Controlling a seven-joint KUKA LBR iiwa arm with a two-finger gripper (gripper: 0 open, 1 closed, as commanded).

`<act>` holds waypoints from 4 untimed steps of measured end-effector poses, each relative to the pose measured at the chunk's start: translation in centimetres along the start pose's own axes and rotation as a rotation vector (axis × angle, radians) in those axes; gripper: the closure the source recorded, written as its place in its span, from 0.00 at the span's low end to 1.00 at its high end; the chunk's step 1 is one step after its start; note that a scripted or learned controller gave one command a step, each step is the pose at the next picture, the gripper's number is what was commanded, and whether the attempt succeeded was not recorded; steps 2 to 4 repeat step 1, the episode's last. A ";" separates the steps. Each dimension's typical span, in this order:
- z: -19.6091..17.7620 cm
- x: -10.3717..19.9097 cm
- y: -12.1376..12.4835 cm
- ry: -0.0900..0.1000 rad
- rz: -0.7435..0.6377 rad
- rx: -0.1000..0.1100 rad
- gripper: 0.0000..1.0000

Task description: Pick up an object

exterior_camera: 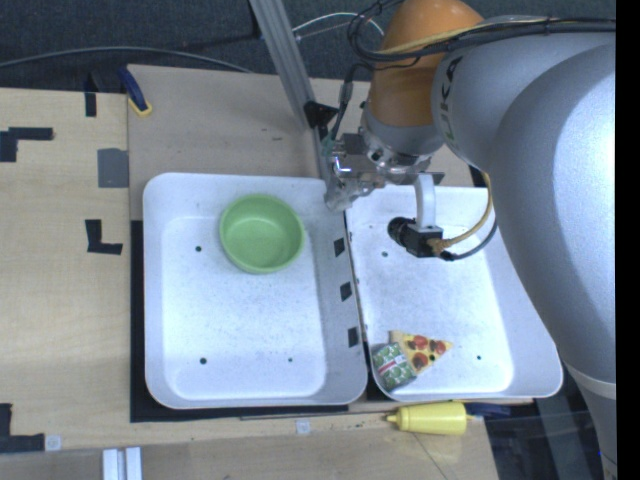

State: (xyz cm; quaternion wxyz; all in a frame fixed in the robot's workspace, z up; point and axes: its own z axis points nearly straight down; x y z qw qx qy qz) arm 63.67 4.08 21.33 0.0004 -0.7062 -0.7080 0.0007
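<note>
Our gripper (343, 190) hangs low over the far end of the divider where the two white bins meet, and we cannot tell whether it is apart or together, as the wrist hides it from above. We see nothing held in it. In the bin on the view's left (170, 298) a green bowl (261, 232) stands upright in the far half, well apart from the gripper. In the other bin (470, 298) a pizza-slice toy (424, 348) lies by the near edge, touching a small green packet (391, 366) in the near corner beside the divider. On the bench (200, 118), just outside that near edge, lies a yellow bottle (432, 419).
</note>
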 end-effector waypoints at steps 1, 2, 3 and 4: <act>0.5 4.8 -0.9 0.002 -0.003 0.001 1.00; 0.5 4.8 -0.9 0.002 -0.003 0.001 1.00; 0.5 4.8 -0.9 0.002 -0.003 0.001 1.00; 0.5 4.8 -0.9 0.002 -0.003 0.001 1.00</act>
